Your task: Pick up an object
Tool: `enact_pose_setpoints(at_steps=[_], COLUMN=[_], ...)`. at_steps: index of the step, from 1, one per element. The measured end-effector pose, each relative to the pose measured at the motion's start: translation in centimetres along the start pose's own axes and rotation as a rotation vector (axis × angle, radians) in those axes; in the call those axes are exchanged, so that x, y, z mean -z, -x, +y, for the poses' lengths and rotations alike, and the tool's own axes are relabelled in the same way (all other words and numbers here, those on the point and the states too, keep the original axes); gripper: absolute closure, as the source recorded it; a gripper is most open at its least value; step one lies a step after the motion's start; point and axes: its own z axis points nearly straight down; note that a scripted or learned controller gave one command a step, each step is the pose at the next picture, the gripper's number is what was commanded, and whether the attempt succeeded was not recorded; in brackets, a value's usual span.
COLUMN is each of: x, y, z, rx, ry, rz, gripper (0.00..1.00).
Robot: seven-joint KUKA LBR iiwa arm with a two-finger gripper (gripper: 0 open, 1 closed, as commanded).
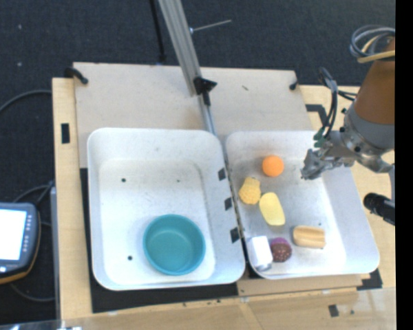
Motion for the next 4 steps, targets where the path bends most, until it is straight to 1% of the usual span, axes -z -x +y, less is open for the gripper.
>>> enact_pose_setpoints(at_steps=[1, 2, 3, 4], x=[2.9, 1.5, 1.4, -0.5], y=[0.1, -4.1, -9.8, -15.4], z=[0.1, 0.9, 2.2, 3.9], rx=[0.001, 0.003, 0.004, 0.005], ry=[-0.002, -0.006, -0.005, -0.006], rz=[0.0, 0.002, 0.002, 0.003], gripper=[1.0, 1.0, 1.0, 1.0])
